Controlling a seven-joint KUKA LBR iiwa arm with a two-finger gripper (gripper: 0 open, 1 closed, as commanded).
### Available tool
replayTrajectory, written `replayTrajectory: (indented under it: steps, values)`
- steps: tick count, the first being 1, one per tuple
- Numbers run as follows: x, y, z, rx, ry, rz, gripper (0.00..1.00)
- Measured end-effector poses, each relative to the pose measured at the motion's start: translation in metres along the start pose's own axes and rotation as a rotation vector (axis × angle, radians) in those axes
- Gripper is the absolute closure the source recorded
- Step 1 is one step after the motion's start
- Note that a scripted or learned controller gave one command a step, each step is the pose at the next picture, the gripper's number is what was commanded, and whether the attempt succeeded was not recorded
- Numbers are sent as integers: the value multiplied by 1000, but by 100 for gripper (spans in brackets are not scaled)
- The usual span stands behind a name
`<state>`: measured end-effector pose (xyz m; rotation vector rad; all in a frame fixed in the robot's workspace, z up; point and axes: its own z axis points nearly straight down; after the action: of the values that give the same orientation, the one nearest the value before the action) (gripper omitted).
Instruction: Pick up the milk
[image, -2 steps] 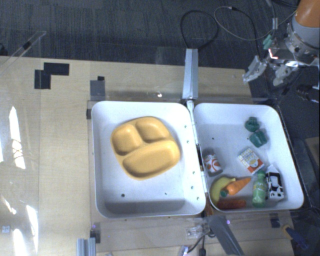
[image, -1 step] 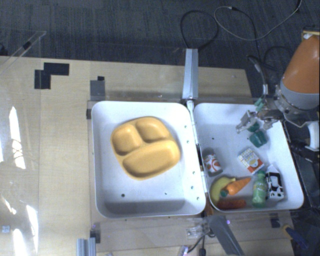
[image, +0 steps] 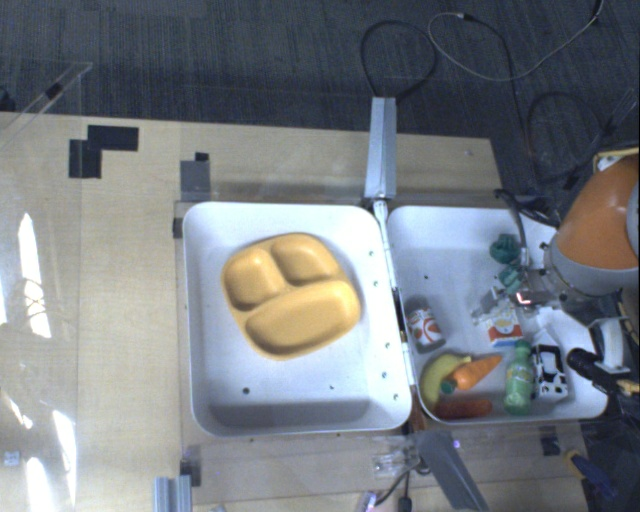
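Observation:
The milk (image: 549, 373) is a small white carton with black patches. It stands near the front right corner of the right bin (image: 440, 250), beside a green bottle (image: 518, 378). My gripper (image: 515, 291) hangs over the middle right of that bin, behind and to the left of the milk and apart from it. It is just above a small white and orange carton (image: 505, 326). The orange and grey arm (image: 600, 225) reaches in from the right.
A banana (image: 438, 373), a carrot (image: 479, 371) and a red pepper (image: 463, 408) lie at the right bin's front. A small orange and white can (image: 424, 327) lies near the divider, a teal object (image: 504, 247) further back. The left bin (image: 200, 300) holds a yellow sectioned plate (image: 290, 293).

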<state>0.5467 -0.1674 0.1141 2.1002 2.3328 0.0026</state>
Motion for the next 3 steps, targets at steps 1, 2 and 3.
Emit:
replayTrajectory:
  steps: [1, 2, 3]
  values:
    - [24, 18, 26, -6, 0, 44, 0]
    - [-34, -39, 25, -7, -2, -8, 0]
    - [-33, -58, 25, -12, -6, -82, 0]
